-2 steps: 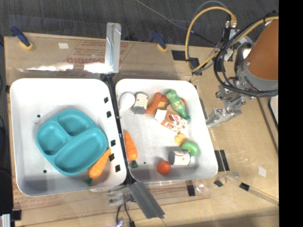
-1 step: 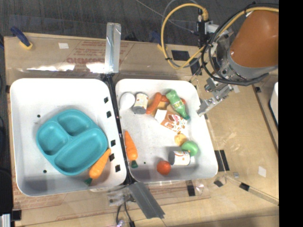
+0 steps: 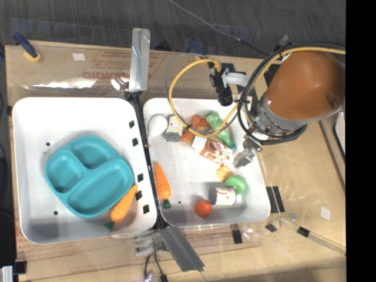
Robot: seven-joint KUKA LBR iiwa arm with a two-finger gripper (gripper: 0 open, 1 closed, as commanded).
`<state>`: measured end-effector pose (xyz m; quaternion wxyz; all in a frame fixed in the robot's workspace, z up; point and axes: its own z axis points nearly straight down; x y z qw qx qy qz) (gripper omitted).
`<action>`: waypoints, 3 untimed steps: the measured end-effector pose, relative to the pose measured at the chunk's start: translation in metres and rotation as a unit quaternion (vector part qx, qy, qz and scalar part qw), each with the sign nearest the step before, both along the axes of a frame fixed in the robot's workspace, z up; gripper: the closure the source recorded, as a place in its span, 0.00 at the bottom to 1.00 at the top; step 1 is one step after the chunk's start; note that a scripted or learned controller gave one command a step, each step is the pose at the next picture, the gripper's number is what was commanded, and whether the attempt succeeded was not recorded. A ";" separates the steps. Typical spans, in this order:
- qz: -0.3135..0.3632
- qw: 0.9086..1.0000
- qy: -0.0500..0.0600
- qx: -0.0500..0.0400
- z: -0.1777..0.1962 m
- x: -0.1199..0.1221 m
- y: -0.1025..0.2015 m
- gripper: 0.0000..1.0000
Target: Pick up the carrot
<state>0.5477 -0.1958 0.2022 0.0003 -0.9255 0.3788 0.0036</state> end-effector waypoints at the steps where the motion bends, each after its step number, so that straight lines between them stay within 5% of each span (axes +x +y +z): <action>1: 0.063 0.998 -0.007 -0.002 0.091 0.013 -0.007 1.00; 2: 0.128 0.992 -0.009 -0.003 0.218 0.006 -0.012 1.00; 3: 0.267 0.964 -0.001 0.004 0.009 -0.040 -0.010 1.00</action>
